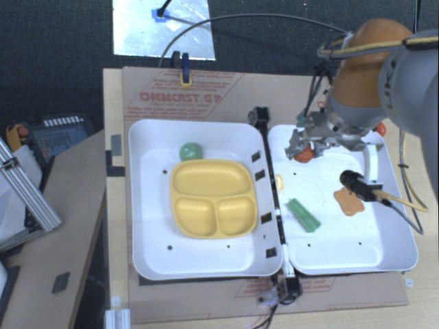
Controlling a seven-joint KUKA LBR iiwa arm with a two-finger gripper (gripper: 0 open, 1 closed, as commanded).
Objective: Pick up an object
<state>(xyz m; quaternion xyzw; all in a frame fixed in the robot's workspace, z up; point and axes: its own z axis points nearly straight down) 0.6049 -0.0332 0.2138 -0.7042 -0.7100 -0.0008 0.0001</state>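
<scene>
Gripper (299, 147) hangs low over the far left corner of the right bin (343, 244), right against a small red piece (304, 155), probably because that is the object chosen for picking. Whether it is clenched, released or grasping the piece, I cannot tell, as its body hides the contact. The red piece looks small, rounded and toy-like, well apart from the green block (302, 214) and the orange slab (350, 202).
</scene>
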